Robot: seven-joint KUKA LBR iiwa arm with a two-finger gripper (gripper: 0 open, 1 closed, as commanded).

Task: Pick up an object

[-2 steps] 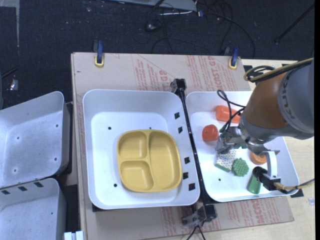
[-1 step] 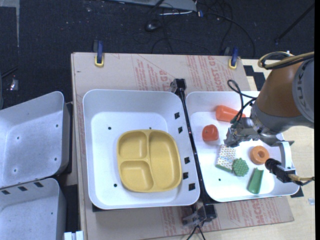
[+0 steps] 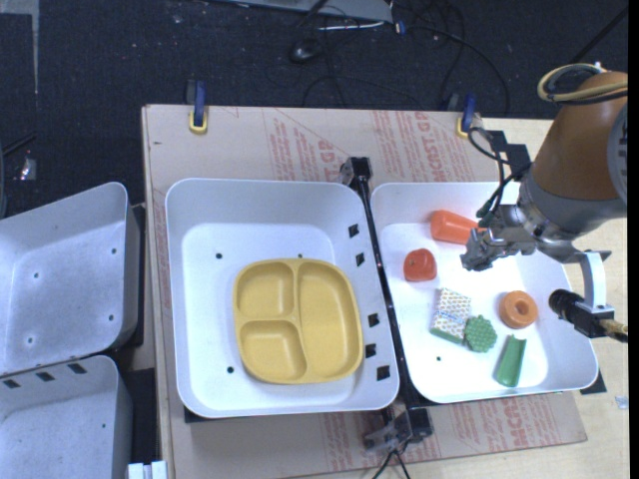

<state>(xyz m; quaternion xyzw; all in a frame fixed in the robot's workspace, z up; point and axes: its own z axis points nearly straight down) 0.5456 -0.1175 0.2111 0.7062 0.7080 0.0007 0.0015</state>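
The end effector (image 3: 479, 252) hangs low over the right bin (image 3: 574, 377), just beside the orange carrot (image 3: 452, 227) and near the red cup (image 3: 419, 264); I cannot tell how it is set. The patterned sponge (image 3: 451, 313), green ball (image 3: 480, 334), orange ring (image 3: 518, 309) and green stick (image 3: 510, 360) lie loosely spread, which leaves room around each. The left bin (image 3: 190, 267) carries a yellow tray (image 3: 298, 320) with 3 compartments.
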